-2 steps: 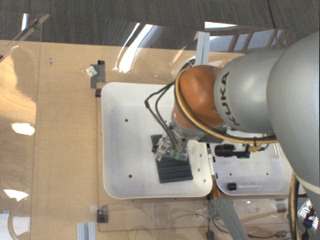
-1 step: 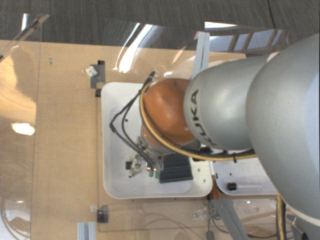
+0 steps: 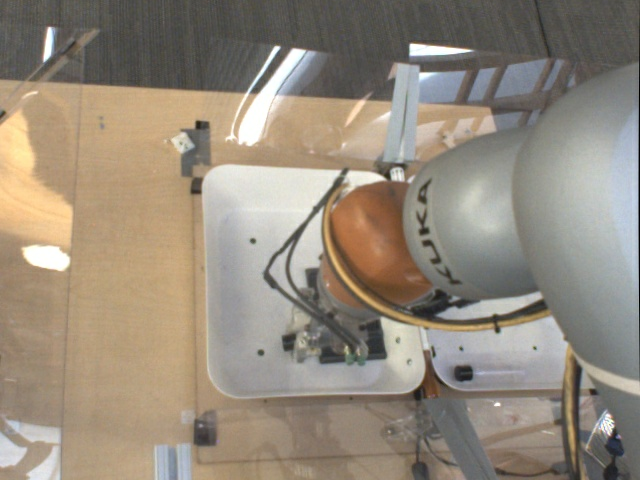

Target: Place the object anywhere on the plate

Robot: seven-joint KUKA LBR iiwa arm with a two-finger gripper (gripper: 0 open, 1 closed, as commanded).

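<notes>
We see the arm (image 3: pixel 500 218) reaching over the left bin (image 3: pixel 235 268), with the gripper (image 3: pixel 335 346) low near that bin's lower right corner. From above we cannot tell whether it is spread or closed, or whether it holds anything. A slim pale tube (image 3: pixel 490 374) with a black end lies in the right bin (image 3: pixel 535 353), near its lower left corner and apart from the gripper.

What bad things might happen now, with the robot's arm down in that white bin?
1. The gripper sits low and close to the wall of the left bin that runs along the bottom of the picture. It might bump that wall.
2. The arm hides the bin floor beneath it, so a grab there might miss and nobody watching could tell.
</notes>
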